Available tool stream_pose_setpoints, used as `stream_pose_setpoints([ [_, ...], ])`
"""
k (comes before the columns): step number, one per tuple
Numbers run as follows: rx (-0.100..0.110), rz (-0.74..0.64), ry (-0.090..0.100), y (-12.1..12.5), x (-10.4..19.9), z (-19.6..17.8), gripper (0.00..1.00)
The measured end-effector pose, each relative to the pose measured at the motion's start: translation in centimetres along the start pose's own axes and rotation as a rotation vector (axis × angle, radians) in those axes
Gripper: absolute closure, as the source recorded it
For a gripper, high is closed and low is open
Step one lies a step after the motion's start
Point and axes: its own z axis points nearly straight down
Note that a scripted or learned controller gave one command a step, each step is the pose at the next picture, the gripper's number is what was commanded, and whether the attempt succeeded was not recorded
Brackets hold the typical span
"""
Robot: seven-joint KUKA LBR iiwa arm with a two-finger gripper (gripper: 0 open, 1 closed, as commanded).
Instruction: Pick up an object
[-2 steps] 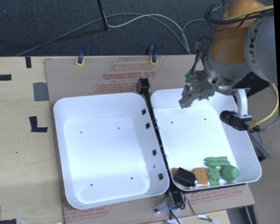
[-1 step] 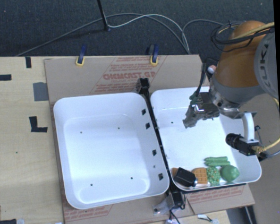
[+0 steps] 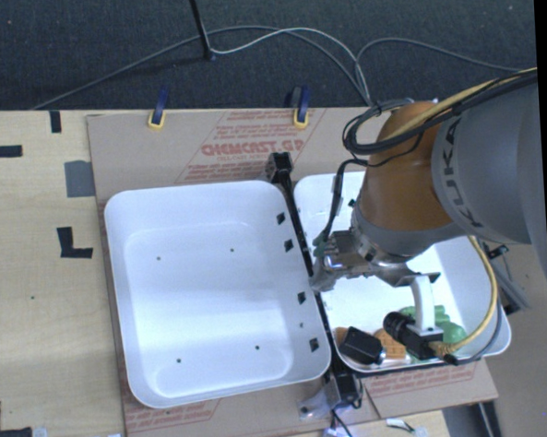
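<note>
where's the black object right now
In the camera view, the black object lies in the right bin, near its front-left corner, beside an orange item and below the arm.

The arm (image 3: 492, 163) is a thick grey cylinder with dark lettering on its side, then a broad orange band (image 3: 405, 173) above the wrist. Black and yellow cables (image 3: 378, 119) loop along it

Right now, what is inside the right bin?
At the right bin's near end lie a black block, an orange piece, a white piece and something green. The arm covers most of the bin's far part, so anything there is hidden.
</note>
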Motion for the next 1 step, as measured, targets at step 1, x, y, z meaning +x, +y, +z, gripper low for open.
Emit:
stream_pose_setpoints([
  [1, -0.014, 0.001, 0.003, 0.02, 5.37, -12.18, 1.0],
])
